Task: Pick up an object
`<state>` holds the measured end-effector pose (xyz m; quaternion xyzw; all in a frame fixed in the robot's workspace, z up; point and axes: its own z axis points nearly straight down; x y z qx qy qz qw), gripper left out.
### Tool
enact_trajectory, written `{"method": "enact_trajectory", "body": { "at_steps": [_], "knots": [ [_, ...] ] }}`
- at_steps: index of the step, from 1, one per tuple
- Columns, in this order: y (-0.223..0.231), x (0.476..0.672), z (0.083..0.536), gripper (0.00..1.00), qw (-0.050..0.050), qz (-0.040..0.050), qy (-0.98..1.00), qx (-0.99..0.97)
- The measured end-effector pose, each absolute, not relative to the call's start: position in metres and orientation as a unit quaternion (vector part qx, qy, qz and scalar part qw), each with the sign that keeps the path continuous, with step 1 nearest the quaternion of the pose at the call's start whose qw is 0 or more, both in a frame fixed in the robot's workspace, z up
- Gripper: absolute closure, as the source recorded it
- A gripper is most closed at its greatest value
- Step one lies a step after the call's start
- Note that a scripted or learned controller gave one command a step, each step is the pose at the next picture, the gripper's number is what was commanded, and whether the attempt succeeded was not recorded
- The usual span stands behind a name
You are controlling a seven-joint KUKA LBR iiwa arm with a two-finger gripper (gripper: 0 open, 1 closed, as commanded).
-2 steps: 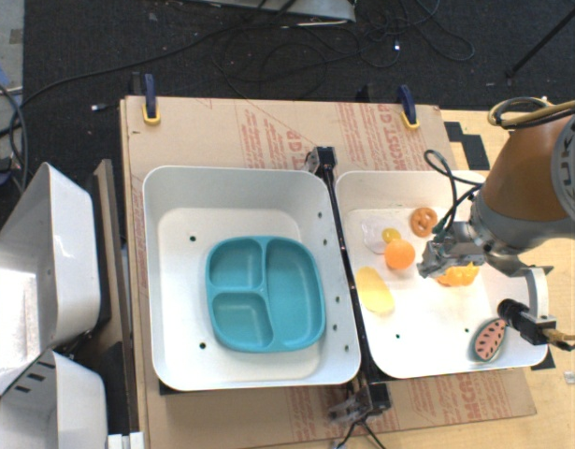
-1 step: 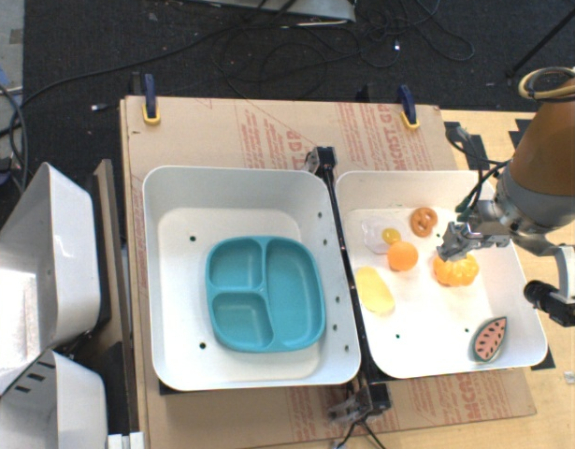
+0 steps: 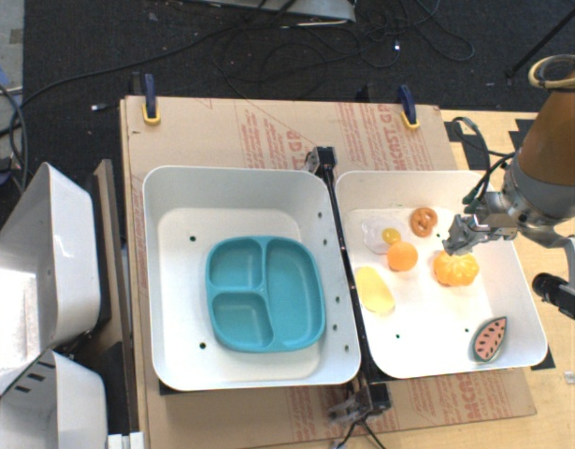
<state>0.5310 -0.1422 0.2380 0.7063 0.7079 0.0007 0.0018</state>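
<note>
**Bench, two bins, arm over right bin**

Cardboard-topped bench (image 3: 268, 124) on dark floor with cables; two yellow clamps at its far edge. Two white bins side by side.

Left bin (image 3: 175, 204): one teal divided plate (image 3: 265, 294), three compartments, lying flat, well apart from the fingers.

Right bin (image 3: 521, 279): arm (image 3: 549, 148) enters from the right, gripper (image 3: 455, 239) low over the bin's middle.

Items, placed from the fingers:
- Tangerine (image 3: 454, 268), lobed, orange: just below the fingertips, touching or nearly so; contact cannot be told.
- Pretzel (image 3: 423, 220), small, brown: just beside the fingers, on the side away from the arm, slightly farther back.
- Orange ball (image 3: 402, 256): near, on that same side.
- Egg (image 3: 384, 236), white with yellow yolk: beyond the ball.
- Lemon (image 3: 374, 289), pale yellow: farther out, toward the bin divider and the front.
- Watermelon slice (image 3: 489, 339): well apart, at the front corner.

Fingers: dark, pointing down; nothing seen between them; how far apart they stand cannot be told.
</note>
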Motion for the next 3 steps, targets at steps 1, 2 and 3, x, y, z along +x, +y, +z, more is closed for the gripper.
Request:
{"method": "enact_trajectory", "body": {
  "at_steps": [1,2,3],
  "knots": [
    [-0.097,0.523,0.232,1.0,-0.001,-0.0003,0.709,0.705],
    [-0.047,0.521,0.242,1.0,0.0,0.0009,0.71,0.704],
    [0.01,0.522,0.248,1.0,0.0,0.0007,0.71,0.704]
  ]
}}
